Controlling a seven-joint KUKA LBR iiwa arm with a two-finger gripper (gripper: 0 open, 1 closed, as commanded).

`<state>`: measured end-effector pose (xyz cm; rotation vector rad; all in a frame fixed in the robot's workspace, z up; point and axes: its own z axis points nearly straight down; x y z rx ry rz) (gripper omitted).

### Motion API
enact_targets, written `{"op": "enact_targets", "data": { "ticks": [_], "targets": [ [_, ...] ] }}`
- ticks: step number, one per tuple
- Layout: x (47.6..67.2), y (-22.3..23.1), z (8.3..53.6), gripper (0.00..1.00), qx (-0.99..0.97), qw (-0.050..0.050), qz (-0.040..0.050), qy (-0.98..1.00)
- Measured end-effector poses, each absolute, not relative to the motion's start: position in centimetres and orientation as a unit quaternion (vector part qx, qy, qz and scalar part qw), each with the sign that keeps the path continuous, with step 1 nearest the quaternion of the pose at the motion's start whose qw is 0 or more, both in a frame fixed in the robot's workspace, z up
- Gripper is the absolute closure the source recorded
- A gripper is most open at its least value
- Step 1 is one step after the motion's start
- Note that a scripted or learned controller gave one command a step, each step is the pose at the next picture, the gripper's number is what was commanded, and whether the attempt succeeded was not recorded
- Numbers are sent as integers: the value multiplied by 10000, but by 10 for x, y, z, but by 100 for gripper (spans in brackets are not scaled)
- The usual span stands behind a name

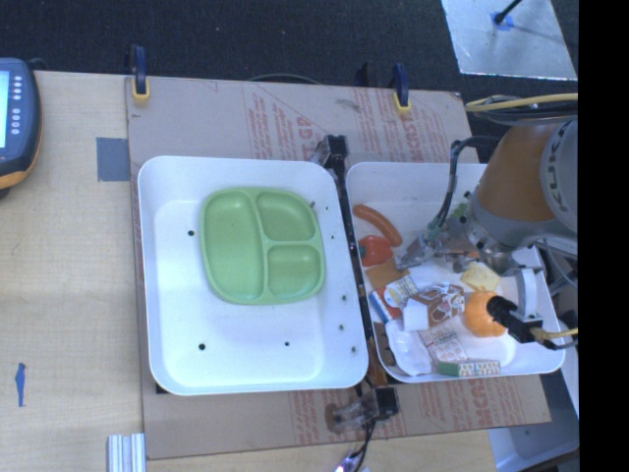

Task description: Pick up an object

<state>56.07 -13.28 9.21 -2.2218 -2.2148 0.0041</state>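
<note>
Objects for picking, a jumble of small items, fill the right shallow white bin: a long orange carrot-shaped toy near its far left, a red-orange rounded piece just below that, a round orange ball toward the right, a pale yellow lump just above the ball, printed white-and-brown packets in the middle, a white crumpled piece at the near edge, a green-and-white flat box at the near right. Grey arm with orange band reaches in from the right, over the bin's far right part. Tool sits low among the clutter, just right of the red-orange piece; cannot tell how it stands, dark parts merge with the items, nothing visibly pinched. Left shallow white bin holds a light green three-compartment plastic plate, lying flat in the far half. Both bins rest on brown cardboard on the wooden counter, clipped by two blue-and-yellow clamps. Handheld pendant with screen lies at the counter's far left edge
</note>
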Motion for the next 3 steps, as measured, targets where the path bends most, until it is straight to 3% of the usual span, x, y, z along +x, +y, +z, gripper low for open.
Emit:
{"op": "enact_targets", "data": {
  "ticks": [1,2,3],
  "targets": [
    [644,-118,112,0,-7052,-6,-2,-7090],
    [650,-155,86,0,-7084,158,93,-7056],
    [567,-142,91,0,-7059,40,30,-7083]
  ]
}}
